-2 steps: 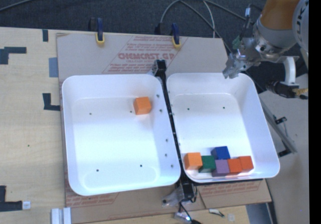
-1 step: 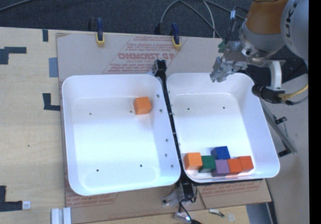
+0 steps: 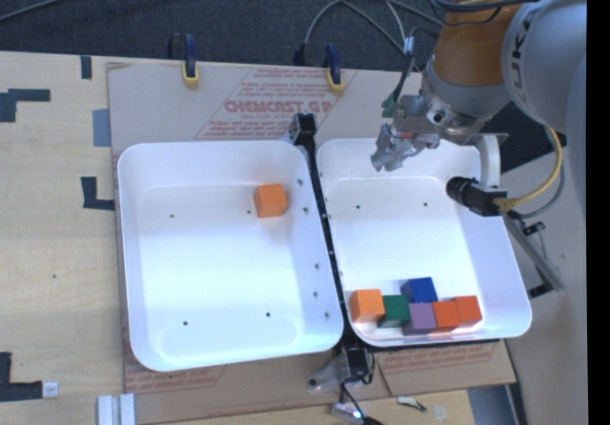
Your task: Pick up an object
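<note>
An orange cube [image 3: 271, 200] lies alone in the left bin [image 3: 143, 223], toward its back right. In the right bin [image 3: 496, 261], a cluster of cubes sits against the front wall: an orange one [image 3: 366, 303], a green one [image 3: 392, 310], a blue one [image 3: 418, 290], a purple one [image 3: 420, 316], and two more orange ones [image 3: 456, 313]. My gripper [image 3: 391, 157] hangs above the back left part of the right bin, far from the cluster, with nothing visible between its fingers.
A black divider rail [image 3: 319, 213] runs between the two bins. Two blue and yellow clamps [image 3: 190, 59] hold the cardboard sheet at the back. A black cable fitting [image 3: 474, 194] juts over the right bin's back right area.
</note>
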Controlling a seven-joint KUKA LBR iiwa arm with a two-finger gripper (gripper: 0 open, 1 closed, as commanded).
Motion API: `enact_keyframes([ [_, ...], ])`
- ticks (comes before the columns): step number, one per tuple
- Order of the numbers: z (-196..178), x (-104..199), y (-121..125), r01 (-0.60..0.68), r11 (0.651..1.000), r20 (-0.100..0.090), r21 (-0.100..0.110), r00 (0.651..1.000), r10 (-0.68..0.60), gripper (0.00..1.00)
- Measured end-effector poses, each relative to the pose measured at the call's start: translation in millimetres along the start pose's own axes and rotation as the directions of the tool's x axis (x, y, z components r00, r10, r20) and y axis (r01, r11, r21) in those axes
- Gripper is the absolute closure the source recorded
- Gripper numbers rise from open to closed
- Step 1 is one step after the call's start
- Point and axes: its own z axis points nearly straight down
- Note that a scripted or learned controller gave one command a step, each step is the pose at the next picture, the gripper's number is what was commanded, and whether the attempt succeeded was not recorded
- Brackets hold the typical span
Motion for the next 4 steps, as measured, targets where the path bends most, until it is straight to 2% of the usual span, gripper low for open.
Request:
enact_keyframes([
  [2, -0.4, 86.7, -36.9, 0.001, 1.000, 0.000, -0.001, 1.000, -0.001, 1.00],
  [3, 17.4, 132.8, -54.1, 0.001, 1.000, 0.000, 0.001, 1.000, -0.001, 1.00],
  [4, 16.7, 130.5, -53.4, -0.003, 1.000, 0.001, -0.001, 1.000, 0.003, 0.00],
])
